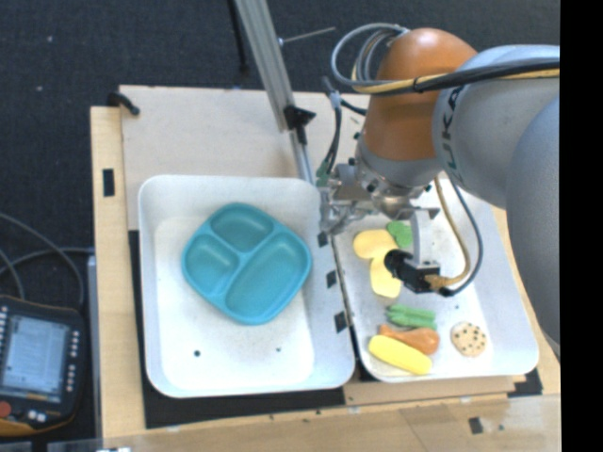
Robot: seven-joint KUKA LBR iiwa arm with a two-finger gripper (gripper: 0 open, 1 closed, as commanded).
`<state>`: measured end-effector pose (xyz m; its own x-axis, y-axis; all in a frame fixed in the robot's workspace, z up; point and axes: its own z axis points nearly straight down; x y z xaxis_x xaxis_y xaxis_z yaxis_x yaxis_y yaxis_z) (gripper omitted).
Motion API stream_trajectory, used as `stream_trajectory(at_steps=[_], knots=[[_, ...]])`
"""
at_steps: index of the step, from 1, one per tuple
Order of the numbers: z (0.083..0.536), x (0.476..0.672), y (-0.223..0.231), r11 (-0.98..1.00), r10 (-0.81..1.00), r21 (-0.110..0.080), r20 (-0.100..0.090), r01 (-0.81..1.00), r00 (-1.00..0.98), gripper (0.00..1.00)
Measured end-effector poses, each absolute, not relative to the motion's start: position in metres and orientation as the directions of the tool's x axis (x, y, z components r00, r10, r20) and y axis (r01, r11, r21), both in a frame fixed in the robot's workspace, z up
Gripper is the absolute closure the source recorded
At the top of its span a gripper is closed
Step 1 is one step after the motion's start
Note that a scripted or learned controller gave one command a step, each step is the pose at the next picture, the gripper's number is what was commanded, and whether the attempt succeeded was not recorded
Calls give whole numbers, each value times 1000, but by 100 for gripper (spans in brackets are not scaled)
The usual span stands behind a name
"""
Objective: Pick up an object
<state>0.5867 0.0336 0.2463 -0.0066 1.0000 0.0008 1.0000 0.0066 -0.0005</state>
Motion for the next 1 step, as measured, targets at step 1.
stream_trajectory(at_steps=[1], knots=[[251,570,80,8,1000,-1,2,1000,-8,100]])
